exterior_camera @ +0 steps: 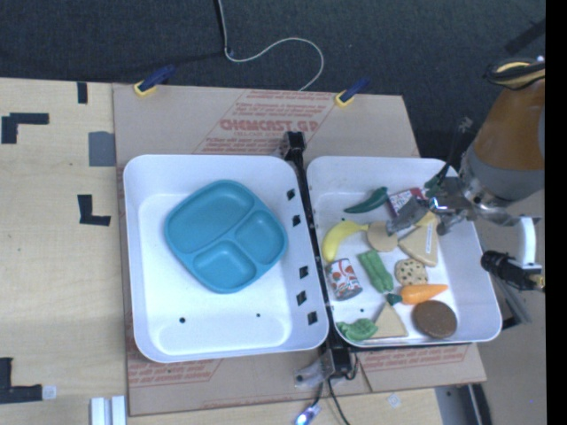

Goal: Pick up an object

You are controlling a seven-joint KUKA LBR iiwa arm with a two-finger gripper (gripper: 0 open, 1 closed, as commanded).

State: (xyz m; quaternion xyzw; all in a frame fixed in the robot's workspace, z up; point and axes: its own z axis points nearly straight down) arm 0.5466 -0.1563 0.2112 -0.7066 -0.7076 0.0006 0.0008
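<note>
Hand (pixel 415 215) low over right bin (pixel 478 264), near its far edge, above the toy food pile; grip state: can't tell. Likely lining up a pick.

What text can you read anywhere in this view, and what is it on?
Red print on the cardboard under the bins: upside down from this camera and too blurred to read.
Small packet in the right bin: has a printed label, too small to read.
Red-and-white item near the gripper: any print is unreadable.
Black marks on the bench: shapes, not letters.
</note>
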